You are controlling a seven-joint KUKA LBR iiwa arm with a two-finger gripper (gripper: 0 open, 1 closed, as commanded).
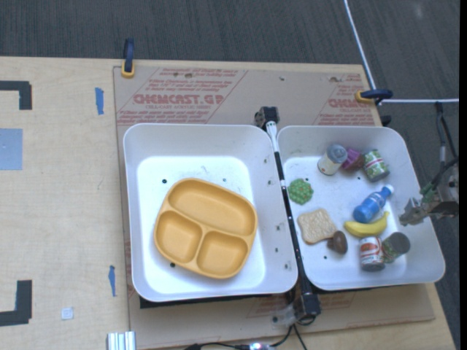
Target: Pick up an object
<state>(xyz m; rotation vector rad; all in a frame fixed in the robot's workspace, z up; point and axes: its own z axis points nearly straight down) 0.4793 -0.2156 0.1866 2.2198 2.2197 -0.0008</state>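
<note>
Camera view: right bin (417,177) holds toy food: banana (365,227), blue bottle (372,205), bread slice (317,225), green piece (300,191), small cans. Left bin (135,188) holds a yellow divided tray (205,228). Gripper (417,211) sits at the right bin's right rim, apparently empty; blurred, so spread or pressed together I cannot tell. Step: approach, nothing picked. Next: move in over the banana, descend

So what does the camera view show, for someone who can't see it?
Two white bins sit side by side: the left bin holds a yellow divided tray, the right bin holds small toys, among them a banana, a blue bottle and a slice of toast. The gripper hangs at the right bin's right edge.
</note>
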